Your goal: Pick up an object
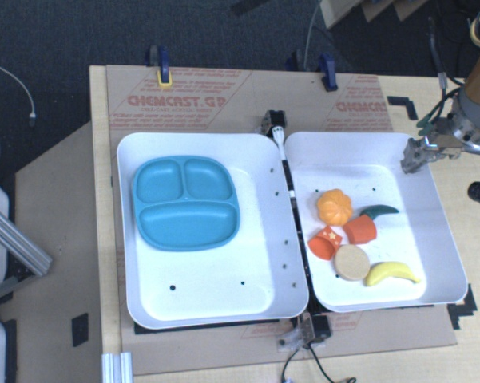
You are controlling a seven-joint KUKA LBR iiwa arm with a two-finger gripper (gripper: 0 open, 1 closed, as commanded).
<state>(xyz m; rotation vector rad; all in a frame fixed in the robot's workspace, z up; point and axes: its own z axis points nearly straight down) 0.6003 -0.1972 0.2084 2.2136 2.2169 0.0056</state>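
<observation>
The right bin holds a cluster of toy food: an orange pumpkin-like piece, a dark green piece, a red piece, a red strawberry-like piece, a tan round disc and a yellow banana. My gripper hangs at the right bin's far right corner, above its rim and well away from the food. Nothing shows between its fingers.
The left bin holds a blue divided plate. Both bins rest on a brown board clamped at the back by blue clamps. Cables run past the arm at the right edge.
</observation>
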